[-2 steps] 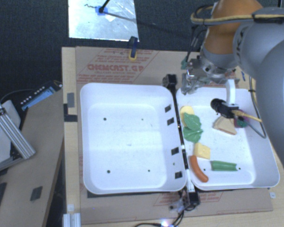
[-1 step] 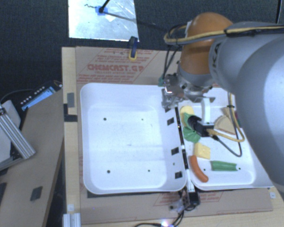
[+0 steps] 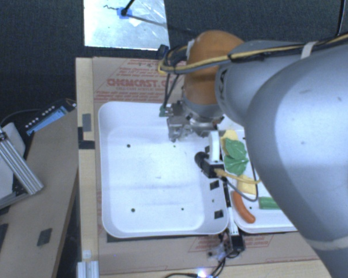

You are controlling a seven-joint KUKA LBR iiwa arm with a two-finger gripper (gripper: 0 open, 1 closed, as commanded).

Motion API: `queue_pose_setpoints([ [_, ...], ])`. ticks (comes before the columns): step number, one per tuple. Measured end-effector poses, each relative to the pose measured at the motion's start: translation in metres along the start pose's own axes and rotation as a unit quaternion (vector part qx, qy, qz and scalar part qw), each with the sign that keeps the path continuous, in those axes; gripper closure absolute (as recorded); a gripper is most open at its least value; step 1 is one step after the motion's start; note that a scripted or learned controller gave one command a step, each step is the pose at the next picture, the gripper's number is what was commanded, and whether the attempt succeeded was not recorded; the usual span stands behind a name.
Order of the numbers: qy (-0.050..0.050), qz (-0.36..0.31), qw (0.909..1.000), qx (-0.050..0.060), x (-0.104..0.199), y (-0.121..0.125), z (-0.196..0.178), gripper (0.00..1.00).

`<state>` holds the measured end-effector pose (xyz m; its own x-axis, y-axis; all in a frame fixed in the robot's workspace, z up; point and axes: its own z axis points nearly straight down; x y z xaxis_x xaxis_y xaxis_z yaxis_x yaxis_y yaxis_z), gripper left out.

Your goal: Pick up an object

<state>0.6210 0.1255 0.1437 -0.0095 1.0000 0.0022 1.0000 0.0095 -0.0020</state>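
My gripper point(image 3: 175, 133) hangs over the far right part of the left white bin point(image 3: 122, 172), just above its floor, with nothing visible under it. The right bin point(image 3: 278, 227) is mostly hidden by my arm. In the strip of it that shows lie a green leafy toy point(image 3: 235, 155), a yellow piece point(image 3: 229, 136) behind it, a yellow curved piece point(image 3: 243, 179), an orange carrot-like piece point(image 3: 243, 209) and a small green piece point(image 3: 268, 202).
Both bins rest on a cardboard sheet point(image 3: 127, 77). A pale bench surface point(image 3: 40, 201) with metal rails point(image 3: 11, 161) and a dark device point(image 3: 49, 116) lies to the left. A shiny square panel point(image 3: 124, 16) sits at the back.
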Motion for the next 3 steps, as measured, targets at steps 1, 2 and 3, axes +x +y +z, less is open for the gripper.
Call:
queue_pose_setpoints([
  [1, -0.001, 0.002, 1.0, -0.002, -0.004, 0.002, -0.013, 1.0],
  [2, 0.0, 0.001, 1.0, -0.002, 0.051, 0.01, -0.009, 1.0],
  [3, 0.0, 0.001, 1.0, 0.0, 0.103, 0.02, 0.063, 1.0],
])
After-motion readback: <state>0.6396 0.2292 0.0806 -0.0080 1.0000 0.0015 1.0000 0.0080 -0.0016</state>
